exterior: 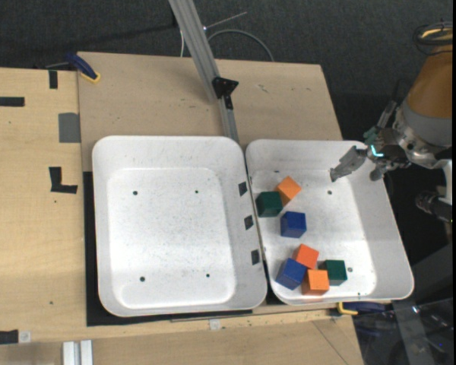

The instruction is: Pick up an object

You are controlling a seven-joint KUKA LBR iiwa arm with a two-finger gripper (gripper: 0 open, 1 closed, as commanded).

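Well inside the right bin (387,226), the blocks are squat cubes with no clear long axis: an orange block (289,189) touching a green block (269,204), a blue block (292,223) just below them, and a cluster of four more near the front edge. None lies between the fingers; the gripper (359,163) hangs above the bin's far right part, apart from every block, its two fingers spread and holding nothing. Beside it, the left bin (106,158) sits on the bench (30,204).
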